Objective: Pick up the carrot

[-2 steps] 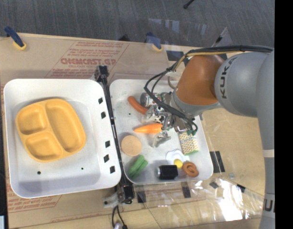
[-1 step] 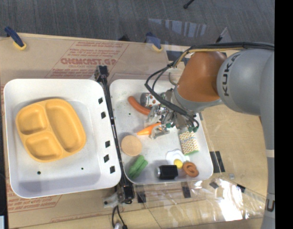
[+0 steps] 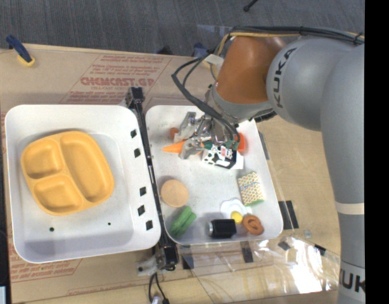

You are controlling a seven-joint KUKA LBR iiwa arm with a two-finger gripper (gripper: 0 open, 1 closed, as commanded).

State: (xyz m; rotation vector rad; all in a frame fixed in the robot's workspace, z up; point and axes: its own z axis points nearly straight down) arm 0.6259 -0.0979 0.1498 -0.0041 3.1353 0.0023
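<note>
Carrot: lies in the upper left part of the right bin, a small orange cone with its tip toward the divider between the bins; its blunt end sits right at the gripper.
Gripper: low over the carrot's blunt end, metal fingers pointing down and left; the jaws are cluttered by cables and neighbouring items, so I cannot tell whether they are released or clenched, and no grasp on the carrot is visible.
Step in hand: judged to be closing on the carrot, lift not yet done.
How to do it well: centre the jaws across the thick end, not the taper, since a smooth cone would likely squirt out toward the tip; keep clear of the black-and-white item just right of it; lift straight up.
Risk: the carrot is near the bin wall, so a push could slide it against the rim.
Materials: carrot looks like hard, glossy plastic; bins are smooth white with shallow rounded walls.
Other shapes: tan disc, green piece, patterned block, brown ring, all toy-like, lower in the right bin.
Left bin: holds a yellow divided tray, matte, three compartments.
Worktop: brown printed cardboard.
</note>
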